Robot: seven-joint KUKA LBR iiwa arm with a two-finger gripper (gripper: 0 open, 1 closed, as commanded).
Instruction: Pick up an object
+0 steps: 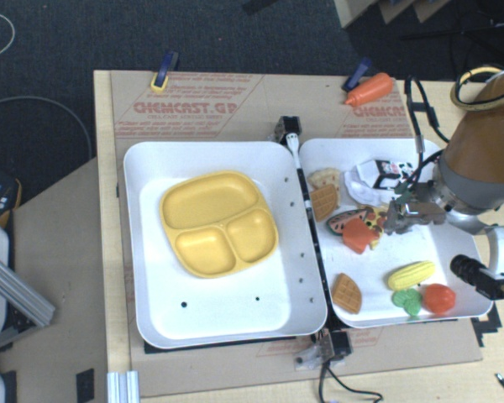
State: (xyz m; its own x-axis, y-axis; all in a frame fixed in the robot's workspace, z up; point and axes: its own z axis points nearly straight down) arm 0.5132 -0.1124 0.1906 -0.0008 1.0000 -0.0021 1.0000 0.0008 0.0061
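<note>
Gripper low in right bin, beside red block; finger state unclear

Single fixed camera above bench, slanted down over both bins.

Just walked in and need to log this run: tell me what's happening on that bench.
The grey arm reaches in from the right, its gripper low over the right bin, beside a red toy among play-food pieces: waffles, corn, a tomato. Whether it has hold of anything can't be seen. The left bin holds a yellow divided plate.
</note>
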